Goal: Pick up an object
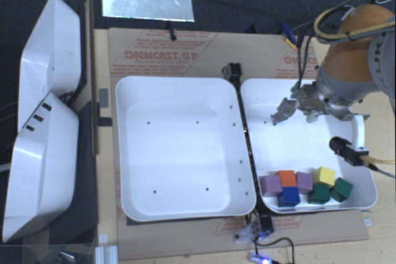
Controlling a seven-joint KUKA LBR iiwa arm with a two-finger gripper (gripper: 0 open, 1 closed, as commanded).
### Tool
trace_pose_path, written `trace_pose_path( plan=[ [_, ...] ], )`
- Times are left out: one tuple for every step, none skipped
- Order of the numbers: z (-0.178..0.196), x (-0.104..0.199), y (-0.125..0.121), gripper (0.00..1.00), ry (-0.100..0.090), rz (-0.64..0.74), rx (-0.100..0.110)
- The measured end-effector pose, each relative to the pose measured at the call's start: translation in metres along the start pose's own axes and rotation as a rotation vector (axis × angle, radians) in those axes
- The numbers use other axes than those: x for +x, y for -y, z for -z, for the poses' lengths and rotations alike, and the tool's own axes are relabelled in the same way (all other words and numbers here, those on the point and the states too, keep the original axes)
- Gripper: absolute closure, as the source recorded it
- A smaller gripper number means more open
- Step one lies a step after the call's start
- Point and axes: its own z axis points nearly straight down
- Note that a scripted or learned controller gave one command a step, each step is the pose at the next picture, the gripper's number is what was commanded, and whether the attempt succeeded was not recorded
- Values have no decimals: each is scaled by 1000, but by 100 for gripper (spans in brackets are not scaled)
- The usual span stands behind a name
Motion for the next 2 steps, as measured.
trace_pose_path(
  plan=[
    [0, 0, 0, 0, 0, 0, 0],
    [-61, -5, 3, 0, 0, -1, 5]
  ],
)
